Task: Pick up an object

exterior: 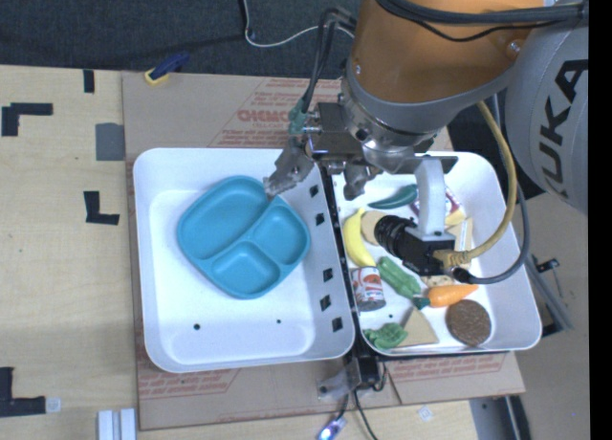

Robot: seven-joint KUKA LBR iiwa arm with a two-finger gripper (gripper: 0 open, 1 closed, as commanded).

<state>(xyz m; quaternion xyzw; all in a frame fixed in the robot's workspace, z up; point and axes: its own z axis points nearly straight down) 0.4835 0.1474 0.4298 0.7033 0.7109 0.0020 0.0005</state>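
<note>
Wooden benchtop with black tape marks is lying under a cardboard sheet [191, 108], and on that sheet you are looking at two shallow white bins side by side. Your left bin [158, 333] is holding a blue divided plate [244, 237], lying flat near its middle. Your right bin [512, 333] is carrying the clutter: a banana [356, 240] against the inner wall, a small can [369, 288] just below it, a green pepper-like piece [400, 275], a carrot [449, 296], a brown round cookie [469, 321] near the front corner, and a green leafy toy [386, 337] at the front edge. The arm is reaching in from the right, its orange band [449, 17] looming over the back of both bins, and the gripper [330, 170] is hanging over the divider between them, close to the plate's far rim. You cannot tell from here whether the claw is open or closed, since the wrist body is crowding it and the tips are too small to read; one grey part seems to be touching or just clearing the plate's edge, though that is uncertain. Nothing is showing as lifted, so by my reading the pick is not yet done: choosing, closing on and raising an object are all left.
</note>
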